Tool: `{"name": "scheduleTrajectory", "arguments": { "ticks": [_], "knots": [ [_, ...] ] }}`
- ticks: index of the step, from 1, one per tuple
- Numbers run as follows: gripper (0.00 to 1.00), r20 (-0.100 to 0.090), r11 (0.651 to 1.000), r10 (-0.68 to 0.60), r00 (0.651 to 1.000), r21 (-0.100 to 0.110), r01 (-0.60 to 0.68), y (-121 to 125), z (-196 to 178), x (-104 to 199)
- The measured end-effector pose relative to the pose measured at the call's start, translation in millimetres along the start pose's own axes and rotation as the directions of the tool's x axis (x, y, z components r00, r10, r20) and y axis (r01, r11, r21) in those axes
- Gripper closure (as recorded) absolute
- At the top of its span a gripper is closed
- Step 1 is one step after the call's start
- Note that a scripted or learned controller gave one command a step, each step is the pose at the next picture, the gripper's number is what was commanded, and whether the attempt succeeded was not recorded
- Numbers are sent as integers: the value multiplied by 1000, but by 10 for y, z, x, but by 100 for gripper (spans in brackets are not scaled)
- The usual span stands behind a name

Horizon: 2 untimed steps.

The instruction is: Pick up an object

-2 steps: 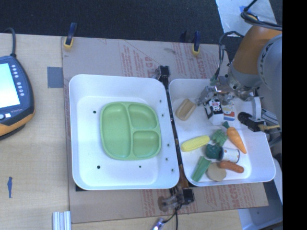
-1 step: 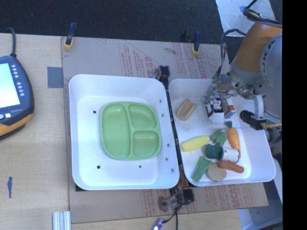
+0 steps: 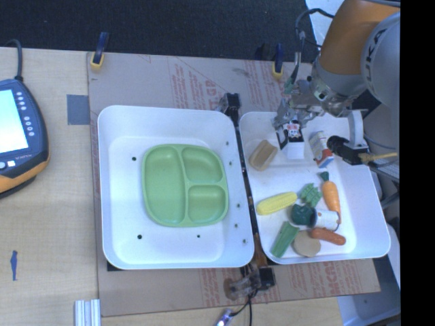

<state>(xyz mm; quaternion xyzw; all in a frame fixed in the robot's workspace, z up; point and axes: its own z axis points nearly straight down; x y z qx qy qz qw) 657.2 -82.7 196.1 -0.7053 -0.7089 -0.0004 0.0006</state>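
Objects (image 3: 307,216): toy food pieces lying loose in the right bin (image 3: 360,189), most of them bunched in its near half.
Pieces: tan block (image 3: 262,155) alone near the bin's left wall; yellow corn cob (image 3: 276,202); green cucumber (image 3: 285,238); tan round disc (image 3: 306,244); two orange carrots, one upright (image 3: 330,195) and one lying flat (image 3: 328,236).
Gripper (image 3: 291,129): low over the far end of the right bin, just beyond the tan block and well apart from the bunch.
Claw state: cannot tell how wide it stands or whether it has hold of anything.
Arm (image 3: 353,39): comes in from the upper right, its orange band above the wrist.
Left bin (image 3: 122,202): bears a green divided plate (image 3: 185,184), lying flat near its middle.
Surface: pale wooden bench (image 3: 47,236) with a sheet of brown cardboard (image 3: 170,291) under both bins.
Clamps: one at the cardboard's far left corner (image 3: 99,53), one at its far edge near the arm (image 3: 277,60).
Bench extras: a handheld control pendant (image 3: 17,131) on the left and a grey tape square (image 3: 78,109).
Room: dark floor (image 3: 170,5) beyond the bench's far edge.
Cut off: the pendant runs out of view on the left; the arm leaves at the top right.
Hard to make out: the dark green piece (image 3: 302,214) and the leafy green one (image 3: 310,194) touch their neighbours, and their shapes stay unclear; small white and red bits sit right under the gripper, too muddled to tell apart.
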Motion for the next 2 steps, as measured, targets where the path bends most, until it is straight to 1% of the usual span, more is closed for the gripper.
{"name": "scheduleTrajectory", "arguments": {
  "ticks": [1, 2],
  "knots": [
    [100, 2, 1000, -1, 1000, 4, 1, -464, -191, 386],
    [100, 3, 1000, -2, 1000, 6, 2, -734, -244, 724]
  ]
}}
